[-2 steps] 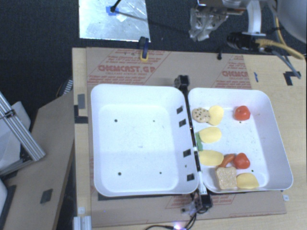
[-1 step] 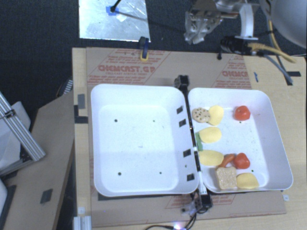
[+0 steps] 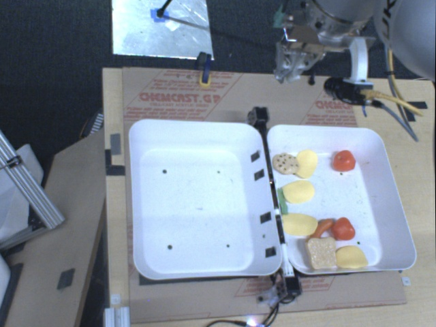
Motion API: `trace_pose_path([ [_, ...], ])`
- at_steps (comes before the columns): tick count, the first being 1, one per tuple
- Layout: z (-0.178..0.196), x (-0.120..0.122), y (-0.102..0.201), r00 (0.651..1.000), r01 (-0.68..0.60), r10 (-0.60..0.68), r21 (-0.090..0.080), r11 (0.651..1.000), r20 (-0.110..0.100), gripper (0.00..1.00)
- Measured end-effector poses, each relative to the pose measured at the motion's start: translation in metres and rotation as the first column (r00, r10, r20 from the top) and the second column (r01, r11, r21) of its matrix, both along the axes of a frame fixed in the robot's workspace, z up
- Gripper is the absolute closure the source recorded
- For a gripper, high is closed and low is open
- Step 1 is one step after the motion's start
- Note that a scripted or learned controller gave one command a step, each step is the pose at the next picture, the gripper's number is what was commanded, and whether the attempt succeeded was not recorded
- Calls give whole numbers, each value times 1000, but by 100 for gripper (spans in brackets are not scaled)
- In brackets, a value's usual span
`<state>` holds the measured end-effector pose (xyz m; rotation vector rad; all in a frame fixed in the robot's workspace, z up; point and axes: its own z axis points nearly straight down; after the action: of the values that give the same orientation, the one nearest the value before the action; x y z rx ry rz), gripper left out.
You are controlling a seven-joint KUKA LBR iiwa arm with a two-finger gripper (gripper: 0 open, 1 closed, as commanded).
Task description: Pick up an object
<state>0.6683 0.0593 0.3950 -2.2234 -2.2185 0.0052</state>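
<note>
Arm's gripper (image 3: 294,65) hung above the table's far edge, beyond both bins.
Its fingers were too blurred to tell whether open or closed. Small yellow, red and tan toy food pieces (image 3: 299,191) lay clustered in the shallow white right-hand bin (image 3: 392,182), several overlapping near its lower left corner.

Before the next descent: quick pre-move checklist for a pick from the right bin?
1. Targets present: ok. The right bin holds a cookie, two red tomato-like pieces, several yellow pieces and a bread slice.
2. Gripper clear of the bins: ok, it is up beyond the far rim.
3. Nothing carried: cannot tell, the tip is blurred.
4. Isolated target: ok. The far red piece lies alone; the near red piece, bread slice and yellow pieces crowd together.
5. Gripper over a target: not ok, it is not above the right bin.
6. Left bin in the path: ok, off to the side.
</note>
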Motion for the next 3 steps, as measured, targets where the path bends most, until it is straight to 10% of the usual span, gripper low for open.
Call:
trace_pose_path([
  [1,126,0,61,1000,-13,12,6,1000,19,100],
  [2,50,0,12,1000,0,0,1,1000,0,100],
  [3,52,0,25,1000,-6,6,2,1000,5,100],
])
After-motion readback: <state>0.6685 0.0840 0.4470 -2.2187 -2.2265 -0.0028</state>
